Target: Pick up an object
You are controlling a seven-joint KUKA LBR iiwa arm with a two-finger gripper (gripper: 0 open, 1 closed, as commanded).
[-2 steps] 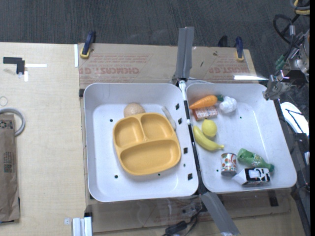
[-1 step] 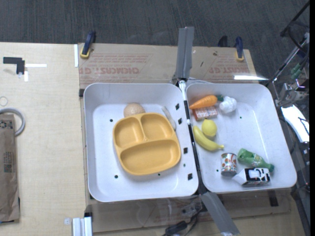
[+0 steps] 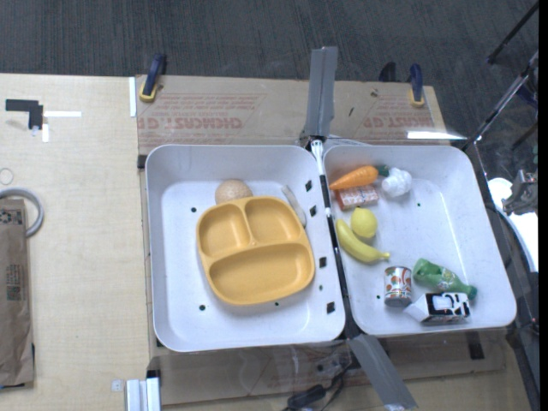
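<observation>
Left bin (image 3: 163, 255): yellow divided tray (image 3: 255, 251), beige ball (image 3: 232, 192) at its upper edge. Right bin (image 3: 479, 229): carrot (image 3: 354, 177), lemon (image 3: 364, 222), banana (image 3: 360, 245), can (image 3: 396, 285), green packet (image 3: 441, 276), carton (image 3: 445, 308). All items resting, none lifted; the pick appears not yet begun. Grey gripper (image 3: 521, 192) at right edge of frame, well apart from the goods; claw state cannot be told

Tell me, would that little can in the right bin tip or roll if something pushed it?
The can stands upright and looks short, so a low push would probably slide it. Knocked over, its round body would likely roll toward the green packet or the carton close by.
</observation>
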